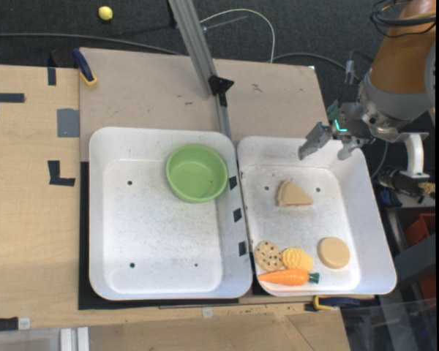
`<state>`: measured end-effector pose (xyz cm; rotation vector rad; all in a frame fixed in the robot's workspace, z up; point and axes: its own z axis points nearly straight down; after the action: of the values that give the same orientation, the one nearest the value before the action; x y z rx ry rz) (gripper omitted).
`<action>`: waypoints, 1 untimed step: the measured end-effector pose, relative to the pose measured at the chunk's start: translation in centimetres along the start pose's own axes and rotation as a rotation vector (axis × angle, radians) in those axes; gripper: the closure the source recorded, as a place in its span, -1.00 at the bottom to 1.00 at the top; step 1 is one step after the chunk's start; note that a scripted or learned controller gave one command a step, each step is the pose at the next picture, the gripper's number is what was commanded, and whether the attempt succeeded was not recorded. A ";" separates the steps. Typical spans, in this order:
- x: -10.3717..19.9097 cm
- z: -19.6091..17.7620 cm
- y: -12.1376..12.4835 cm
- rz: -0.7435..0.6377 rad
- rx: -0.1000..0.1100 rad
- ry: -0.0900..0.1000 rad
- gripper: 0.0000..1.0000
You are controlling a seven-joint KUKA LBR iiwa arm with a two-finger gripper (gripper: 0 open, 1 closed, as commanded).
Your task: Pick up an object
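Since every object lies loose in the bins and none sits between the fingers, the pick looks to be at its start, with the reach, the closing and the lift all left to do. Nearest, along the lower edge of the right bin [373,218], lies an orange carrot [285,277] with a green tip, and just above it a brown biscuit [267,255] touches a yellow waffle-like piece [297,258]; a pale round disc [334,252] lies apart to their right. Farther up, near the middle of that bin, rests a tan wedge [294,194], by itself on bare white floor and the closest thing to the arm, so I judge it the likeliest target. Across the divider, in the upper part of the left bin [110,218], stands a green bowl [197,172]. Farther back still, at the right bin's upper right corner, the pincer [327,143] hangs with its two fingers spread and nothing between them, apparently above the rim, well apart from the wedge. Behind it the grey arm [395,64] with its orange band rises toward the upper right of the frame. Beyond the bins the table [146,86] runs on, a slanting metal pole [194,35] crosses it, and a small yellow ball [104,12] sits at the far upper left.
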<state>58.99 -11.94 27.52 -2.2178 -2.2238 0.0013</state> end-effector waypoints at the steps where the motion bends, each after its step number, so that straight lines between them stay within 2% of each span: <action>1: 0.3 4.4 0.0 0.001 0.005 0.000 -1.00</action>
<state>58.97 -11.63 23.14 -2.2168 -2.2206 0.0067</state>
